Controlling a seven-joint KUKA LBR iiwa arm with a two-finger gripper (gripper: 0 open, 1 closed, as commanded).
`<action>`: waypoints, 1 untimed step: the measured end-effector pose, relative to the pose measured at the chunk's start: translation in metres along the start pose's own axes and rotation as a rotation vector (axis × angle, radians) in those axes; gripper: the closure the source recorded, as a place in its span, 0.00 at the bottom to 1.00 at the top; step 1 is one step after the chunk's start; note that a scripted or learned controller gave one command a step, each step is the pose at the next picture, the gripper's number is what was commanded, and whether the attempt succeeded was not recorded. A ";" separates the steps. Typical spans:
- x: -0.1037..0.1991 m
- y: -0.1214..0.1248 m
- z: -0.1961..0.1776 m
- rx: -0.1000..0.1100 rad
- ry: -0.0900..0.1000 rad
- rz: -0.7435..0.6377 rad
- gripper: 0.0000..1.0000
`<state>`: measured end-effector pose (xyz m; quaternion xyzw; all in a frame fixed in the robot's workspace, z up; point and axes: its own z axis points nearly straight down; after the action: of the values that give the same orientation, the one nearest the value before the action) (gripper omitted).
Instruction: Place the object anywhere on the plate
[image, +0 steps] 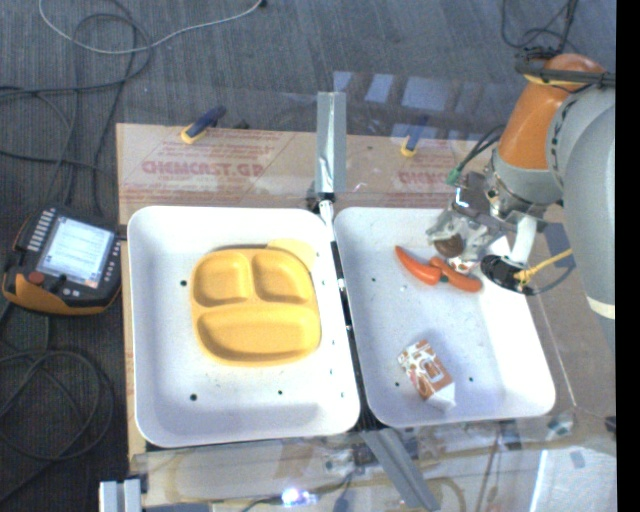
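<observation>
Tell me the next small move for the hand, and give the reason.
Probably lower the hand a little onto the orange carrot-like object and grip it. The hand sits right at that object in the right bin, while the yellow plate lies in the left bin.

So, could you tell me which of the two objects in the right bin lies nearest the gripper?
The orange carrot-shaped object, directly under the gripper; the small wrapped packet sits far nearer the bin's front edge.

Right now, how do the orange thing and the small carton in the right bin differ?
The orange thing is long, thin and plain orange, lying by the gripper at the bin's far side. The carton is short, boxy, white with brown print, nearer the front. Both lie in the right bin.
</observation>
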<state>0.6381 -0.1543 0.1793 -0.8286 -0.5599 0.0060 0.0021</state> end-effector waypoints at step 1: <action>0.051 0.011 0.077 -0.002 0.001 -0.138 1.00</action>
<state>0.6665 -0.1115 0.1015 -0.7881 -0.6155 0.0051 0.0020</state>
